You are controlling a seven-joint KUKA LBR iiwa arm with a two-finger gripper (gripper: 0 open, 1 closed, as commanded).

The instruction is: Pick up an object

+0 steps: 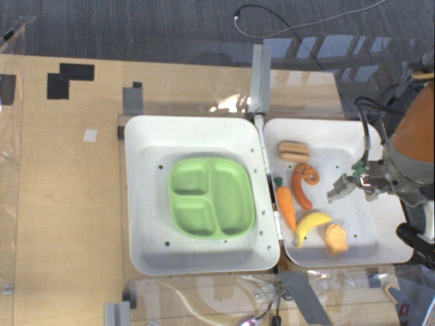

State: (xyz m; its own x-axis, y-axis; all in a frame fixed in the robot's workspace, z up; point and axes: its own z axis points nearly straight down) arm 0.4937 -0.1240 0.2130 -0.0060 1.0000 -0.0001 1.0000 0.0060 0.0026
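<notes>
my grey two-finger claw [342, 187] hangs over the right white bin [380, 246], fingers apart, holding nothing.

i see toy food in that bin: a tan hot dog bun [293, 151], a curly orange sausage [303, 185], an orange carrot [286, 207], a yellow banana [309, 225] and an orange bread chunk [335, 238]. the claw is just right of the sausage. the left white bin [146, 182] holds a green plastic tray with three parts [211, 197].
</notes>
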